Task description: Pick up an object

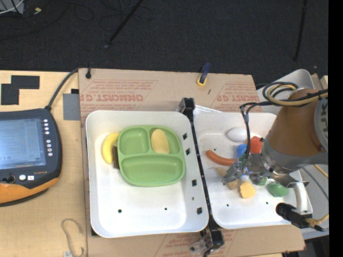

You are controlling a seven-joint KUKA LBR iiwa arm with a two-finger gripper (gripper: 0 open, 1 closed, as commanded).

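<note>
Near edge, right bin (236,218): gripper (239,171) low among the clutter, grip state cannot tell. Yellow piece (247,190) at its 5 o'clock, orange sausage (218,157) at 10. Risk: crowded items, a nudge scatters them. Farther left, green tray (150,167).

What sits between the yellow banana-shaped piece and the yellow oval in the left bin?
In the camera view, the green divided plate fills the stretch: the banana-shaped piece lies against its left rim, and the oval rests in its upper right compartment, past the upper left compartment.
</note>
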